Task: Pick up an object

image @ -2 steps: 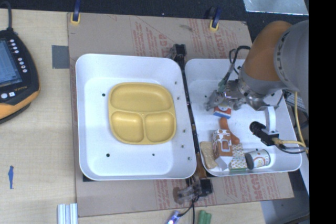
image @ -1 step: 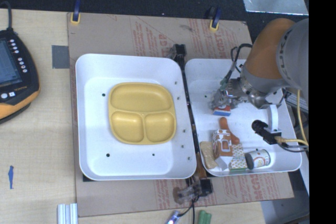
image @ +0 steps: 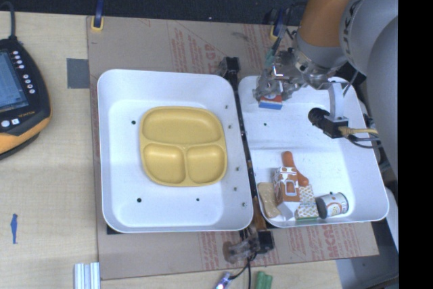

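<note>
While the left bin holds 1 yellow tray, the right bin holds clutter.

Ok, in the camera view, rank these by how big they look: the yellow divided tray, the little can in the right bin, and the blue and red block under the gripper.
1. Yellow divided tray, by far the largest.
2. Little can.
3. Blue and red block, though the gripper covers part of it, so its place against the can is unsure.

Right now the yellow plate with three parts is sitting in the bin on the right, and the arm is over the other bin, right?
Not quite. The camera view shows the yellow plate in the left bin, not the right one. The arm's gripper is over the other bin, the right bin, near its far left corner.
</note>
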Motion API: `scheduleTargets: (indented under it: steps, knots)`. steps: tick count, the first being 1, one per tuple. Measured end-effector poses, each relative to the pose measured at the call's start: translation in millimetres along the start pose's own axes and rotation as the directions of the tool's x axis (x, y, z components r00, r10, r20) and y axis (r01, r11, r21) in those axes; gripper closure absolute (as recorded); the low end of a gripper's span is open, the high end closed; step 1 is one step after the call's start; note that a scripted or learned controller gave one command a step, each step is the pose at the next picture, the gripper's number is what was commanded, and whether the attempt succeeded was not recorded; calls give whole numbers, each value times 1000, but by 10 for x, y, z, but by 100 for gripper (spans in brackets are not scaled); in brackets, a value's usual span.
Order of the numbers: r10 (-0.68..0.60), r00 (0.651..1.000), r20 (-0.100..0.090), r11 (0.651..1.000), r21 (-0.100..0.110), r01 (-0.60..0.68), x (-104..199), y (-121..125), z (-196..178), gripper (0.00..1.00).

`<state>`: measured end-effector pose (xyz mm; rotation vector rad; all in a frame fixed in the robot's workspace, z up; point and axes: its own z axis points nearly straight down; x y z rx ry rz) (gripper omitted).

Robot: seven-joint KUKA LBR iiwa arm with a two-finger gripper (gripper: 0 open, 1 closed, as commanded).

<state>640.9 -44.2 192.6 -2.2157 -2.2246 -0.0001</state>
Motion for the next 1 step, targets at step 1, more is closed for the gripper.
scheduleTargets:
  steps: [1]
  knots:
    - [0, 1000, 0, 1000, 2, 0, 572, -305, -424, 100]
